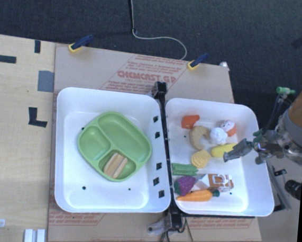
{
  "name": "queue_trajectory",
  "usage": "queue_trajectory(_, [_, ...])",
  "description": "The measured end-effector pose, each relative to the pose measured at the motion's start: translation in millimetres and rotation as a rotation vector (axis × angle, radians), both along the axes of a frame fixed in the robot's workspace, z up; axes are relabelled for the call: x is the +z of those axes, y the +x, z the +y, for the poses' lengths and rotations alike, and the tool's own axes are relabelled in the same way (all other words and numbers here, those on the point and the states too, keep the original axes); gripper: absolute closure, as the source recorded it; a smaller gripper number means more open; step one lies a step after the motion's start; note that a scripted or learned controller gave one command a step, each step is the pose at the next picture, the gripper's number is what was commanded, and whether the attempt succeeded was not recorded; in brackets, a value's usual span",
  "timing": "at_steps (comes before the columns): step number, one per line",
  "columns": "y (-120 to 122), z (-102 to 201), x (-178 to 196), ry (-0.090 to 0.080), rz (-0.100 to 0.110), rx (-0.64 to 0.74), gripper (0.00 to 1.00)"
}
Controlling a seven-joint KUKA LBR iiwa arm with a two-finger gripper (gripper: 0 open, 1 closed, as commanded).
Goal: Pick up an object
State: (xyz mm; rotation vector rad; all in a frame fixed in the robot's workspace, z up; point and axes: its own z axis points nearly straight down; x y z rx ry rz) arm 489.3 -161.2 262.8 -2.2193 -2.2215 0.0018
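From the fixed overhead camera, two shallow white bins are seen side by side on a cardboard sheet that is held to the bench by yellow-and-blue clamps (81, 42) at its far edge, presumably so that the base is kept from sliding.

The left bin (64, 189) is occupied by a green divided plate (114, 145), set at a slant, with a tan, bread-like piece (116, 164) lying in its nearest compartment.

The right bin (257, 200) holds the pickable toy food, gathered toward the centre and the dividing wall: an orange-red block (190, 121), a beige potato-like piece (198, 137), a white ball-like toy (218, 135), a yellow banana-like piece (221, 150), a round yellow ridged item (201, 159), a green pod-like piece (184, 169), a purple item (185, 185), a carrot (195, 196) and a small white-and-brown packet (220, 182). Several are touching, so a clean single grasp is judged harder there.

The gripper (236, 151) is reached in from the right over the bin's right-hand part, its dark tip just beside the right end of the banana-like piece, which is judged the likeliest target. Nothing is seen held between the fingers; whether they are parted or closed cannot be told at this angle. The pick is judged not yet made.
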Motion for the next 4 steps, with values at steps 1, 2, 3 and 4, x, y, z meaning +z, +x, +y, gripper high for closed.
queue_trajectory(1, [-7, 22, -147, -0.001, 0.003, 0.001, 0.0])
queue_trajectory(2, [56, 56, -180, 0.0, -0.004, 0.005, 0.0])
queue_trajectory(3, [54, 53, -168, -0.001, -0.002, 0.001, 1.0])
queue_trajectory(4, [54, 53, -169, -0.001, -0.001, 0.001, 0.0])
